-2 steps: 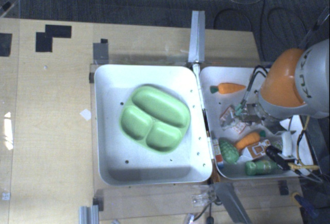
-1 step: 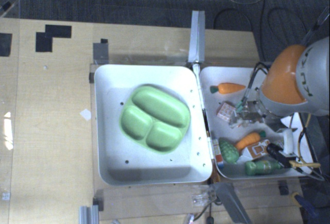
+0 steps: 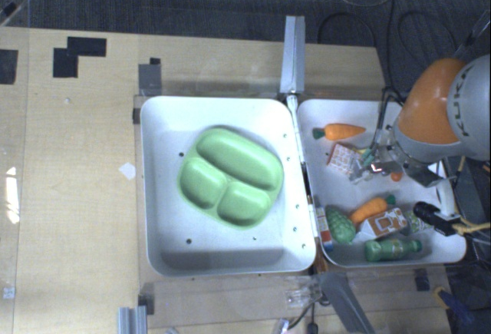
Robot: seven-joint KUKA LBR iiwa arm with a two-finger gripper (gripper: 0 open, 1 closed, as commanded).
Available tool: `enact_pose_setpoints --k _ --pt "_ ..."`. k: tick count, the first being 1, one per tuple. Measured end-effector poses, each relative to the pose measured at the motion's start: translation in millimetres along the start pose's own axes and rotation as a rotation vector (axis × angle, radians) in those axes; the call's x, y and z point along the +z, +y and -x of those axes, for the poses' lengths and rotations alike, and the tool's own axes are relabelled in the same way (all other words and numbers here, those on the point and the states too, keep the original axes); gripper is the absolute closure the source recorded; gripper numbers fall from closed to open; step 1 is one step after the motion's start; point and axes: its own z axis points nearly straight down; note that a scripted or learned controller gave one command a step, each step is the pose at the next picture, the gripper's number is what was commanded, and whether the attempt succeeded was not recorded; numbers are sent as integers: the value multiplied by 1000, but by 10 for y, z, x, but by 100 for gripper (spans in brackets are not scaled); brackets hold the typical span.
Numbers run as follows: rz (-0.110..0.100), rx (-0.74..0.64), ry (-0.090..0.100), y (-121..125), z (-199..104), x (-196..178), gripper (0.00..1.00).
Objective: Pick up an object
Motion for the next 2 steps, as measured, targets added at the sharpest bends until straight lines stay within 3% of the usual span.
enact_pose_setpoints --k 1,2 --pt "-4 24 1 376 -541 -1088 100" --pt "1 18 -1 397 -549 -1202 100"
